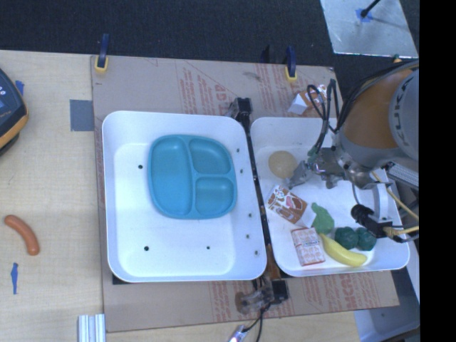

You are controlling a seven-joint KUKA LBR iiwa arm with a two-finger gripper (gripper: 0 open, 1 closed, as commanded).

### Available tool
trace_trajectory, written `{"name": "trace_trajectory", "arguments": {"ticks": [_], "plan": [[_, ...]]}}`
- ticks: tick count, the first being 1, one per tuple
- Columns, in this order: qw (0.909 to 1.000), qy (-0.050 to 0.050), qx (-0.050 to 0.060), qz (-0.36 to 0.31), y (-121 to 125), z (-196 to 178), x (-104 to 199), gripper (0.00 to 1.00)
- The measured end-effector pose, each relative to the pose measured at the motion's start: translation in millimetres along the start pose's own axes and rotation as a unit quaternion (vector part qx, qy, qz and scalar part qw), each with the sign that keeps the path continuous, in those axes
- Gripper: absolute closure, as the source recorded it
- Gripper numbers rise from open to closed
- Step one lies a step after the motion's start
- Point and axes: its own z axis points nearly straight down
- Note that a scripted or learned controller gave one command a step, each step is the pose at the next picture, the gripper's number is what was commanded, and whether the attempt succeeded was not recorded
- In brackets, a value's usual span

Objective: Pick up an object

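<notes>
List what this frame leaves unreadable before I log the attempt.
- Gripper: small and dark over the right bin; its open-or-shut state cannot be told.
- Arm: cut off by the camera view's right edge.
- Green toy: partly covered by cables; shape unclear.
- Packets: print too small to read.
- Yellow device: cut off at the left edge.

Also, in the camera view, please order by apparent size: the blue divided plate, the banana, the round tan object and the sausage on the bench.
1. blue divided plate
2. banana
3. sausage and round tan object: they look too alike to rank.
</notes>
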Motion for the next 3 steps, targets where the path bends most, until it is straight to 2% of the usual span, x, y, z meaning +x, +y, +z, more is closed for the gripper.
{"name": "trace_trajectory", "arguments": {"ticks": [1,2,3], "plan": [[1.0,-0.001,-0.002,0.001,-61,20,27,0.0],[1.0,0.0,-0.002,0.0,-81,21,3,0.0],[1.0,-0.002,-0.002,-0.001,-81,10,1,1.0]]}}
